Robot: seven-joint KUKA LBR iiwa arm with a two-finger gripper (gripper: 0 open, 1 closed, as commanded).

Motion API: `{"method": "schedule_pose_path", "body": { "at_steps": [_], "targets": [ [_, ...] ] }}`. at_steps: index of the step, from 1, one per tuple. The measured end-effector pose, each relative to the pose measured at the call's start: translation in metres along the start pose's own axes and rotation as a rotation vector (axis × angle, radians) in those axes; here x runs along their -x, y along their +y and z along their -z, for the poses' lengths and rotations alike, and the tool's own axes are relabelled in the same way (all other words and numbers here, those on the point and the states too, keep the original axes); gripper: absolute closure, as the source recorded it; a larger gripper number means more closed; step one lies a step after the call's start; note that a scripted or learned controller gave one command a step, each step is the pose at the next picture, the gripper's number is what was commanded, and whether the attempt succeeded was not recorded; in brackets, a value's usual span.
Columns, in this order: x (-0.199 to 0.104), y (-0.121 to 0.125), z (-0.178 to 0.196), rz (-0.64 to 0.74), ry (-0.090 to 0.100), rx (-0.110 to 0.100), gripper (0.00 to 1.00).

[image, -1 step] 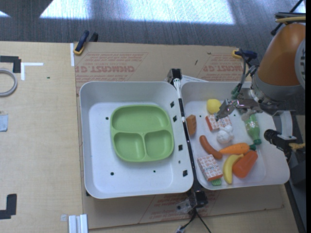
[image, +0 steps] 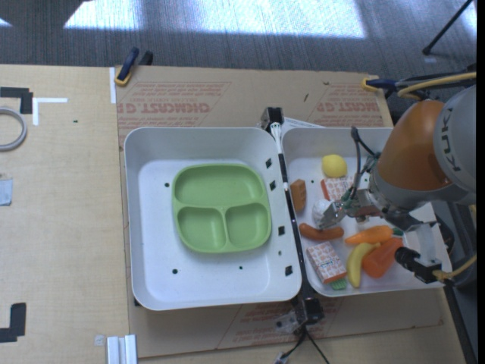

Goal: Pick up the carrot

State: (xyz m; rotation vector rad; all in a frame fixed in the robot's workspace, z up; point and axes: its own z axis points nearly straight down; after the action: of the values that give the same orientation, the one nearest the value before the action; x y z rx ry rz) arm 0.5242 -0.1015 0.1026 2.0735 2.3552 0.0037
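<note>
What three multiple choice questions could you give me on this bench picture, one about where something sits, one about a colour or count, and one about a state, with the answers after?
1. Where does the green divided plate lie?
A. In the left bin
B. In the right bin
C. On the cardboard outside the bins

2. How many compartments does the plate have?
A. Two
B. Three
C. Five

3. How does the carrot stand with respect to the tool?
A. Lifted clear of the bin
C. Placed on the green plate
B. Lying in the right bin, to the right of the tool tips

Answers:
1. A, the plate rests on the floor of the left bin.
2. B, one wide section above two smaller ones.
3. B, the carrot lies among the toy food in the right bin, beside the banana.
</note>
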Motion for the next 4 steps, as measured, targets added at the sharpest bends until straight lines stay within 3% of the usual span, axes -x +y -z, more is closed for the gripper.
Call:
{"method": "schedule_pose_path", "body": {
  "at_steps": [1, 3, 4],
  "targets": [
    [0.043, 0.001, -0.010, 0.190, 0.001, -0.003, 0.00],
    [0.064, -0.029, -0.009, 0.553, 0.000, 0.000, 0.00],
    [0.064, -0.028, 0.001, 0.549, -0.003, 0.004, 1.00]
  ]
}}
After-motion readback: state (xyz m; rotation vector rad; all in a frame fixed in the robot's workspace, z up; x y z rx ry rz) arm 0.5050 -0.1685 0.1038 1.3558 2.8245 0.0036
